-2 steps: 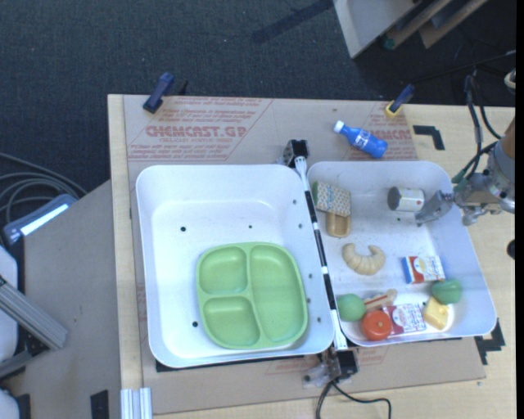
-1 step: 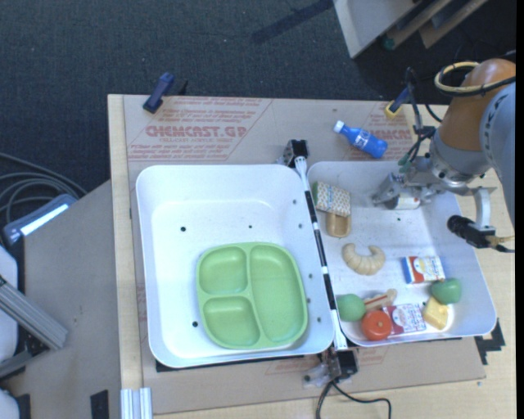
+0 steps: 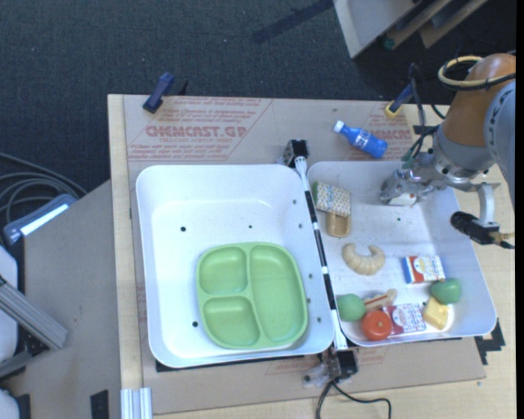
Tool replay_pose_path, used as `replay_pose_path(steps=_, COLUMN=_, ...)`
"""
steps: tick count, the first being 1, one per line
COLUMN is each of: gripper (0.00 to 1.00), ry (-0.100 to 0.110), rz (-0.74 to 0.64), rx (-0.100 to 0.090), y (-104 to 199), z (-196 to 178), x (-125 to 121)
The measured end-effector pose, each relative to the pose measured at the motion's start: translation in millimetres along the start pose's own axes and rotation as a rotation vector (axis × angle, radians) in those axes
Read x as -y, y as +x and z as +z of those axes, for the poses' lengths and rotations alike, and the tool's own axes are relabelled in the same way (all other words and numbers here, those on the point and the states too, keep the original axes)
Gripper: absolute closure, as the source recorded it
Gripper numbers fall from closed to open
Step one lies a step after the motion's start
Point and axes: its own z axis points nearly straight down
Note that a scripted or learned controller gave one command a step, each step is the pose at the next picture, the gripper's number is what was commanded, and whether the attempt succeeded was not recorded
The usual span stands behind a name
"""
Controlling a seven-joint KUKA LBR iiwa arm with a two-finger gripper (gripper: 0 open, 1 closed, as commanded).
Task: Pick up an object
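Near tool [image 3: 399, 190], seemingly patterned packet [image 3: 333, 197]

A dark blue-grey carpet [image 3: 164, 41] covers the floor around a workbench topped with a brown printed board [image 3: 205, 127], lit evenly from above. Black cables [image 3: 33, 184] coil on the floor at the left, near a pale cardboard sheet [image 3: 74, 270] lying beside the bench. A blue clamp [image 3: 158, 92] grips the board's far edge. A light wooden piece of furniture [image 3: 401, 20] stands at the top right, partly cut off by the frame.
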Motion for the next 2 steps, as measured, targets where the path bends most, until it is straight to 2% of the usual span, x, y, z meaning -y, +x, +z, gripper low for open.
replay_pose_path(steps=1, gripper=1.0, ry=0.024, rz=0.001, rx=-0.011, y=67.7, z=5.0, x=-8.2)
replay_pose_path(steps=2, gripper=1.0, ry=0.012, rz=0.001, rx=-0.009, y=134.3, z=-83.4, x=39.1)
